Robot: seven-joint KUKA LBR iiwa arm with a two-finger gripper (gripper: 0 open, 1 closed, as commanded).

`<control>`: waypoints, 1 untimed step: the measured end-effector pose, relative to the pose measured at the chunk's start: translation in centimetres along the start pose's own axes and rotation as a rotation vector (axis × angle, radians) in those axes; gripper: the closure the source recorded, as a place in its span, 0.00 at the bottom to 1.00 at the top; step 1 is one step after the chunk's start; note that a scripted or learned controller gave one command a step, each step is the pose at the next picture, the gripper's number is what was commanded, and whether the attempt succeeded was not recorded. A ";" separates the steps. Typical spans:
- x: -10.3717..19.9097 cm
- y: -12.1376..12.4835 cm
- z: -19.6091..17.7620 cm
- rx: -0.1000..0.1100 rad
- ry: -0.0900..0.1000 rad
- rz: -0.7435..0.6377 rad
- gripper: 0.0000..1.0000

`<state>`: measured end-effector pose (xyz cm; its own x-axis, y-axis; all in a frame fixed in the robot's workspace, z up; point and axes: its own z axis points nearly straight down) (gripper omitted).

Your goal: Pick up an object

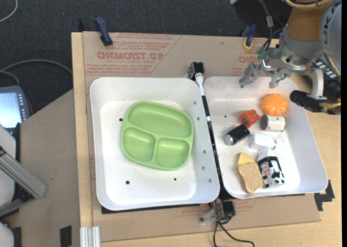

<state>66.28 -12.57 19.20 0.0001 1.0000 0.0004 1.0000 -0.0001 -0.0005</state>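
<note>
The grey arm with the orange band [314,2] is seen reaching in from the right, and its two-finger jaws [261,77] are positioned over the far edge of the right shallow white bin [320,159]. The jaws are seen spread apart, with nothing between the two grey fingers [249,76].

Just in front of the jaws and slightly to their right, a round orange fruit-shaped object [275,104] is noted in the right bin. Beside it, nearer the camera, a small white cylinder [274,123] lies on its side. To the left of that cylinder, below the jaws, a small red-orange piece with a green tip [249,117] is recorded, with a black cylinder [237,134] lying just beside it. Further from the jaws, a flat white block [262,140] is seen. At the near end of the bin a tan bread-slice-shaped object [250,177] rests with a pale yellow wedge [245,158] touching its upper end, and a black-and-white patterned item [271,171] lies just beside it on the right.

Well to the left of the jaws, the left shallow white bin [108,186] holds a light green three-compartment plastic plate [157,135]. Both bins rest on a brown cardboard-covered worktop [135,51].
</note>
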 end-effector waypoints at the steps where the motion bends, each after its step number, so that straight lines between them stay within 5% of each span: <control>1: -1.3 -6.7 10.7 0.014 0.003 0.004 0.00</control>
<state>59.59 -13.87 8.52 0.0042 1.0000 0.0029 0.9999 -0.0041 -0.0149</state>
